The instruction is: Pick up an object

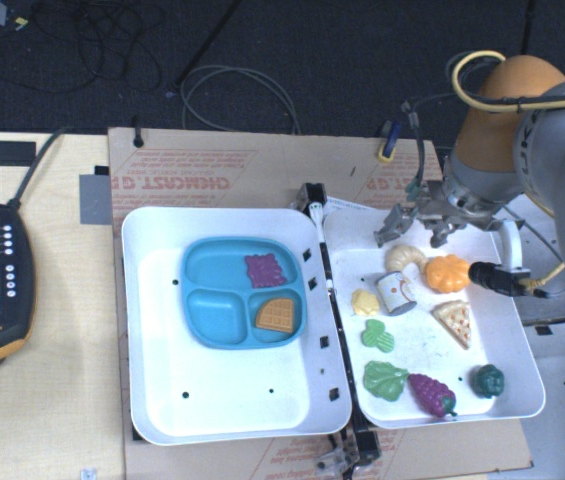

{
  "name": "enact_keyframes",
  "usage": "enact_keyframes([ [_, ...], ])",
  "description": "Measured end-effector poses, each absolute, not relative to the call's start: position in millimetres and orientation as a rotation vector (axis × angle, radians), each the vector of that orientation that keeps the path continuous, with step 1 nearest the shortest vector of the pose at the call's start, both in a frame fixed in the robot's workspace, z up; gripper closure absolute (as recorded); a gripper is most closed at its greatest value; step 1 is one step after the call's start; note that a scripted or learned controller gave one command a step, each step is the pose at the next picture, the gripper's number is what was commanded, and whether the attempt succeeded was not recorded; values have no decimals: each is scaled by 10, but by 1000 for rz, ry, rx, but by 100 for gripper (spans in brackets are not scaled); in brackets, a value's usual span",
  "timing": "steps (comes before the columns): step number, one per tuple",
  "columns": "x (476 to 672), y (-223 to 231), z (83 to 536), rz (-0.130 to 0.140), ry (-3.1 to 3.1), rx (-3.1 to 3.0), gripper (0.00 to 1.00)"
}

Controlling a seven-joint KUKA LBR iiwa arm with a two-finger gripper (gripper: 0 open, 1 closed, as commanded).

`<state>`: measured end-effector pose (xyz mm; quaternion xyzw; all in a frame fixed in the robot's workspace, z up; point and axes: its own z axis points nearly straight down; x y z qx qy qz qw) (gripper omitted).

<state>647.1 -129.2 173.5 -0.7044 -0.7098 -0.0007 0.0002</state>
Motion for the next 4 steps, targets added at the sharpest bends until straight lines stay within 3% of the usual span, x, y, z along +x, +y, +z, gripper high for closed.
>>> enact_keyframes([
  [1, 6419, -1443, 820, 8, -2217, -2217, 0],
  [2, 6436, -1449, 976, 3, -2221, -2219, 100],
  [3, 5630, -1087, 1994, 2, -2217, -2219, 100],
  [4, 5558, -557, 2155, -1, -2223, -2213, 100],
])
